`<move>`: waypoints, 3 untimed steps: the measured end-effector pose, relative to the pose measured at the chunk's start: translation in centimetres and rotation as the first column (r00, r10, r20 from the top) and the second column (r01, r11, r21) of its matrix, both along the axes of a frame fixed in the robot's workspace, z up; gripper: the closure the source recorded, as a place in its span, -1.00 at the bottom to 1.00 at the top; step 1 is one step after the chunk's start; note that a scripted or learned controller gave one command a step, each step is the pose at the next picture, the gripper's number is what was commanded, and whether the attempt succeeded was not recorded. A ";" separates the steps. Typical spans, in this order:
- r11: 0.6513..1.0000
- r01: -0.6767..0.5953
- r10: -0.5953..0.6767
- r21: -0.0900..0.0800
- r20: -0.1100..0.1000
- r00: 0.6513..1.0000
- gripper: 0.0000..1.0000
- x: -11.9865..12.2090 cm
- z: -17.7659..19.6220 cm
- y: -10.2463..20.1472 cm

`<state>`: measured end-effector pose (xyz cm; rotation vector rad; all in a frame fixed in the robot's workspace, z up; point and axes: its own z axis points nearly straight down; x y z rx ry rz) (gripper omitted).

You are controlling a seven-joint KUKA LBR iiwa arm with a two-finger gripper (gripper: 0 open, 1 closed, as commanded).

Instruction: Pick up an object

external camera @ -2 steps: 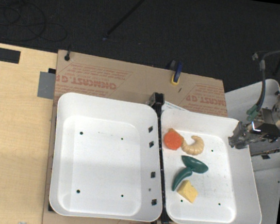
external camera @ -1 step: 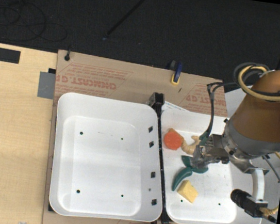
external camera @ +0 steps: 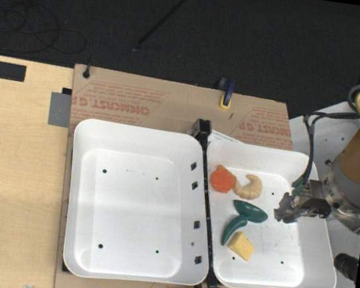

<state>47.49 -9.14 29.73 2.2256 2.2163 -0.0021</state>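
Observation:
The right bin point(external camera: 307, 276) holds an orange-red rounded object point(external camera: 223, 179), a tan curved croissant-like piece point(external camera: 250, 187), a dark green bent pepper-like object point(external camera: 242, 220) and a yellow wedge point(external camera: 242, 246). My gripper point(external camera: 285, 213) hangs over the right side of that bin, to the right of the green object and apart from it. Nothing shows between its fingertips.
The left bin point(external camera: 90, 160) lies beside the right one, with a black divider clamp point(external camera: 199, 196) between them. Both bins rest on a cardboard sheet point(external camera: 152, 102). A blue and yellow clamp point(external camera: 226, 93) stands at the cardboard's far edge. Cables point(external camera: 312, 136) trail near the arm.

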 end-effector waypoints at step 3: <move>1.000 -0.002 0.002 0.001 -0.007 1.000 1.00 5.9 0.3 6.7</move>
